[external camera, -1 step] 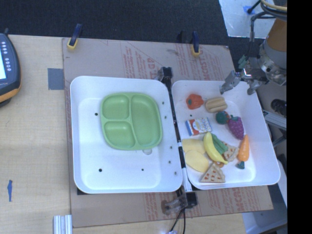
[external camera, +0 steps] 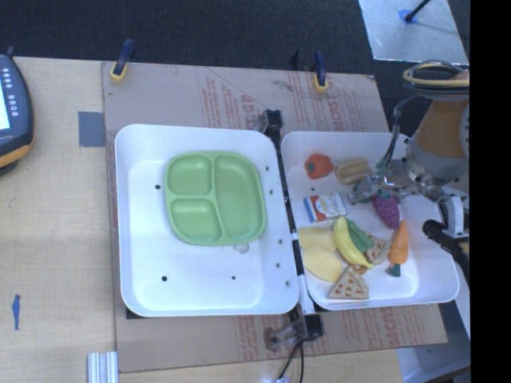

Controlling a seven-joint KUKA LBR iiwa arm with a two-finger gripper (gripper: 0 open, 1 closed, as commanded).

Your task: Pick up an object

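Observation:
The right bin point(external camera: 431, 294) holds several toy foods. A red pepper point(external camera: 318, 165) and a hot dog bun point(external camera: 352, 171) lie near its far side, with a small red and white carton point(external camera: 324, 207) below them. Purple grapes point(external camera: 387, 209) and an orange carrot point(external camera: 398, 244) lie to the right. A banana point(external camera: 348, 242), yellow cheese pieces point(external camera: 321, 255) and a waffle wedge point(external camera: 349, 284) lie at the near side. My gripper point(external camera: 375, 187) hangs low over the bin's right half, between the bun and the grapes, at the end of the grey and orange arm point(external camera: 440, 134).
The left bin point(external camera: 136, 214) carries a green divided plate point(external camera: 215, 198). A black clip point(external camera: 273, 121) sits where the bins meet at the far side. Blue and yellow clamps point(external camera: 319, 72) hold the board's far edge. A handheld pendant point(external camera: 12, 110) lies at the far left.

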